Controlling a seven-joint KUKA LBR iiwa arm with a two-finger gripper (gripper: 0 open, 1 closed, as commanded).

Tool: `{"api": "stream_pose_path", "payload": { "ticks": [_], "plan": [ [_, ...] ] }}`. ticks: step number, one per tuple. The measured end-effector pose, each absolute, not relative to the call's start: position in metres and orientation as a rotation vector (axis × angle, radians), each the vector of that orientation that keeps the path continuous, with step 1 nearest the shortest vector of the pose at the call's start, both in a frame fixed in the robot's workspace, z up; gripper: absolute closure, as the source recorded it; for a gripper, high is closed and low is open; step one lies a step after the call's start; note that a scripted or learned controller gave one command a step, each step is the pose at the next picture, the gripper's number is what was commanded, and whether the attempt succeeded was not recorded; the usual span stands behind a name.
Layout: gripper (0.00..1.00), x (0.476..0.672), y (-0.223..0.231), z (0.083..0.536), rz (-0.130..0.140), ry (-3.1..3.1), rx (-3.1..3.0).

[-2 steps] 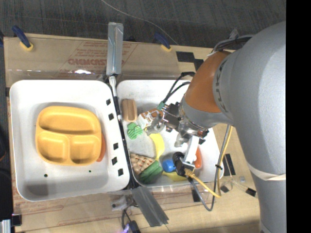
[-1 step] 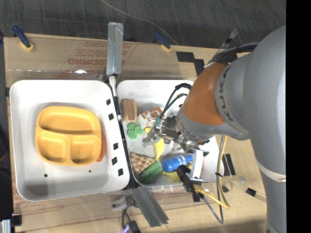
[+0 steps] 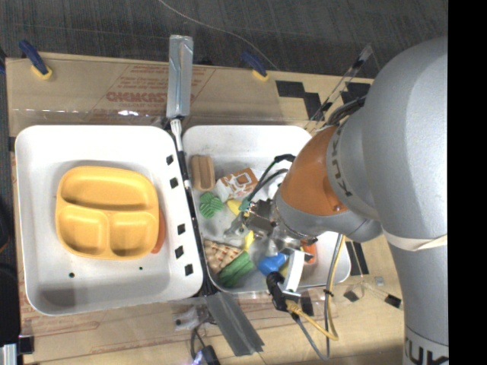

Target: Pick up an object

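The right bin (image 3: 228, 139) holds a heap of small toy foods: a brown bread stick (image 3: 202, 172), a white and orange carton (image 3: 238, 182), a green round piece (image 3: 210, 204), a waffle (image 3: 216, 255), a green pickle (image 3: 237, 267), a yellow piece (image 3: 247, 239) and a blue piece (image 3: 272, 264). My gripper (image 3: 255, 220) reaches down into the middle of this heap, over the yellow piece and just right of the green round piece. The wrist and its cables cover the fingers. The arm's orange band (image 3: 316, 181) hides the bin's right half.
The left bin (image 3: 34, 204) carries a yellow divided tray (image 3: 108, 211) with an orange object under its right edge. A metal bar (image 3: 179, 78) stands at the divider between the bins. Cardboard lines the bench behind them. Cables hang near the right bin's front edge.
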State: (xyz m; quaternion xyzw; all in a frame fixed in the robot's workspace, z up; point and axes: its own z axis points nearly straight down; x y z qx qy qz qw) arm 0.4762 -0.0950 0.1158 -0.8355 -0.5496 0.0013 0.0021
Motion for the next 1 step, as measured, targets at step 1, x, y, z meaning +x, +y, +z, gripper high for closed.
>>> {"api": "stream_pose_path", "payload": {
  "ticks": [1],
  "plan": [
    [0.00, 0.4771, -0.0874, 0.1923, -0.001, -1.862, -2.528]
  ]
}}
